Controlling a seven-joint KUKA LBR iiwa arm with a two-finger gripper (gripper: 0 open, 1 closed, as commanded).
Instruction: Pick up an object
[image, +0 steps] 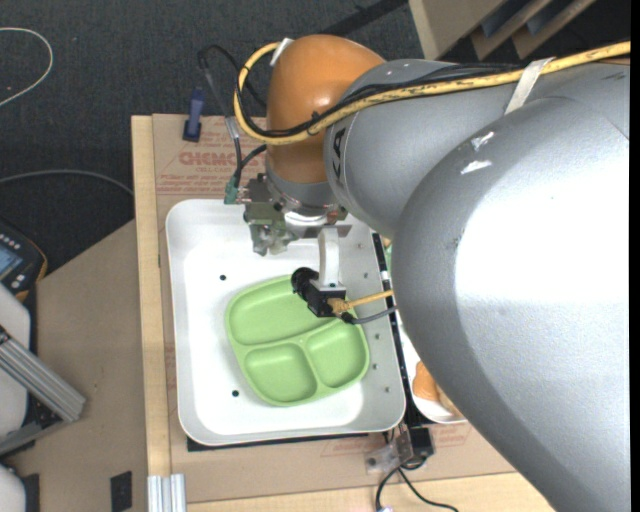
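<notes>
Grey arm (520, 250) looms nearest. Under it the hand (268, 238) hangs low over the far half of the white bin (200, 330); can't tell how open it is, and I see nothing held. Green three-compartment plate (290, 345) lies flat across the bin's middle and near half. Step: likely approach. Next move calls for closing on the plate's thin rim.

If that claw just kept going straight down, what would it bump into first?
Probably the bare floor of the white bin, right beside the green plate. Depth is unclear, so the gripper might clip its rim.
</notes>
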